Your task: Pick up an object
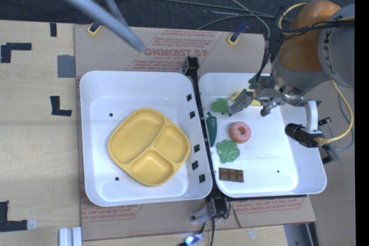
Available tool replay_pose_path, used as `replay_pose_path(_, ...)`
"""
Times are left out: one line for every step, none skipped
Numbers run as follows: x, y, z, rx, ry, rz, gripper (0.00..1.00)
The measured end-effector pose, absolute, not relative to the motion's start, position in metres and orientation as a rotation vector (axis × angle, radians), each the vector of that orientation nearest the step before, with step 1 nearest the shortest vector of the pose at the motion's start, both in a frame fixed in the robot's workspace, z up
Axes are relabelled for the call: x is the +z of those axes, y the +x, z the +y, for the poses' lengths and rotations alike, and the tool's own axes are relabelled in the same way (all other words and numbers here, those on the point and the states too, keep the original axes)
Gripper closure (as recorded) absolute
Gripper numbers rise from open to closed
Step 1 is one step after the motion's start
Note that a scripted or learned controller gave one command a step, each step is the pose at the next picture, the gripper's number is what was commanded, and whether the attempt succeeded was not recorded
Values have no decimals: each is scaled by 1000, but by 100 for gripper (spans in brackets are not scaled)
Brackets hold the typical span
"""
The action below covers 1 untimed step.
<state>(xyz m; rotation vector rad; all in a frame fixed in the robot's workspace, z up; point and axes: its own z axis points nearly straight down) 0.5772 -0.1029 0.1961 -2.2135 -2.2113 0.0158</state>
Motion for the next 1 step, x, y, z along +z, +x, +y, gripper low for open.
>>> replay_pose_path(204, 580, -103, 2, -2218, -2222, 0)
